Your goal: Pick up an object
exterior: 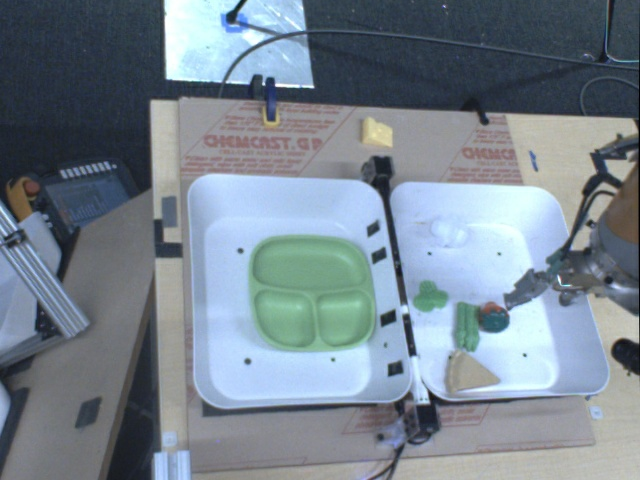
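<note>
White plastic forms the two shallow bins that sit side by side on the bench. At the near edge of the right bin point(575, 368) lies a tan wedge point(468, 373), shaped like a slice of bread or cheese. Just behind it stands a green ridged piece point(466, 325), long and narrow, and touching its right side is a small round object point(493, 317) that is teal with a red-orange top. A little to the left, apart from these, sits a green clover-shaped piece point(430, 296). Farther back in the same bin a pale, almost clear item point(447, 232) is hard to make out against the white floor.

The gripper point(518, 296) reaches in low from the right, its tip just beside the teal and red object; whether its fingers are open or closed cannot be told, and nothing can be seen held between them. Behind it the grey arm point(600, 268) runs off to the right.

The left bin point(215, 298) holds a light green divided tray point(310, 292) with one large compartment behind and two smaller ones in front.

Beyond the bins, brown cardboard point(300, 138) under them carries red lettering that reads "CHEMCAST", once behind each bin. A small yellow block point(377, 132) rests on it between the two prints, and a yellow and blue clamp point(270, 101) sits on its far edge.
</note>
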Action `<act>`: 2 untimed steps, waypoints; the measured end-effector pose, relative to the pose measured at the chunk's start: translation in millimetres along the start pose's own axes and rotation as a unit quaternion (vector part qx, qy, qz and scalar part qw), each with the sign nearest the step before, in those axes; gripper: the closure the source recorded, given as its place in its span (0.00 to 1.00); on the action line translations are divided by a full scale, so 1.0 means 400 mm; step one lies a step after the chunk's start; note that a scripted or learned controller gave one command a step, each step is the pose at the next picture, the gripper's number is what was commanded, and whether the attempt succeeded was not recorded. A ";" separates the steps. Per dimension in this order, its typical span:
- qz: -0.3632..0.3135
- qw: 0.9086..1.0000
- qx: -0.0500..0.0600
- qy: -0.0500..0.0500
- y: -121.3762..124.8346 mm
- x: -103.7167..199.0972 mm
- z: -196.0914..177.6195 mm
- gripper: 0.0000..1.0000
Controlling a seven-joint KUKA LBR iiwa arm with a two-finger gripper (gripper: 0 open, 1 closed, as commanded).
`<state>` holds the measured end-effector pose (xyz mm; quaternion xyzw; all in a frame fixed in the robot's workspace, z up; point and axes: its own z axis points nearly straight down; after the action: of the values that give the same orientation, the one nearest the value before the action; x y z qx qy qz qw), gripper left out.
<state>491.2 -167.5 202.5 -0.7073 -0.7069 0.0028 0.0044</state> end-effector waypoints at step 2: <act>-0.001 1.000 -0.004 -0.001 0.017 0.007 0.141 0.00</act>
<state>497.4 -164.4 145.9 -0.7066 -0.7077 0.0006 0.0015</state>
